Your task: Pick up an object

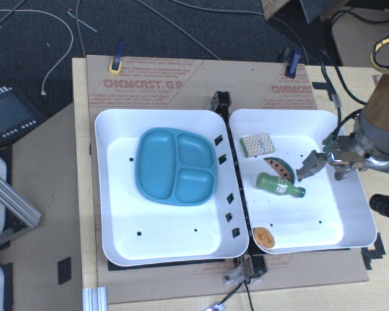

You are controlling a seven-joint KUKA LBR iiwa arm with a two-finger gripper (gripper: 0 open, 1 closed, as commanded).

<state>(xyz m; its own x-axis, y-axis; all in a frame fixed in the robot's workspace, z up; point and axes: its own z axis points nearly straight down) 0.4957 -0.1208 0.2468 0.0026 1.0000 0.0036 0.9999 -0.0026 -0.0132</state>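
Observation:
The right bin holds a green bottle lying on its side near the middle. A watermelon-slice toy sits just above it. A speckled green-and-tan block lies further back, and a small orange piece rests at the bin's front left corner. My gripper reaches in from the right and hangs over the bin's middle right. It is just right of the bottle's cap end and the watermelon slice, and nothing is visibly held.
The left bin carries a blue divided plate. A black divider with clips runs between the bins. Cables trail behind the right bin near the arm.

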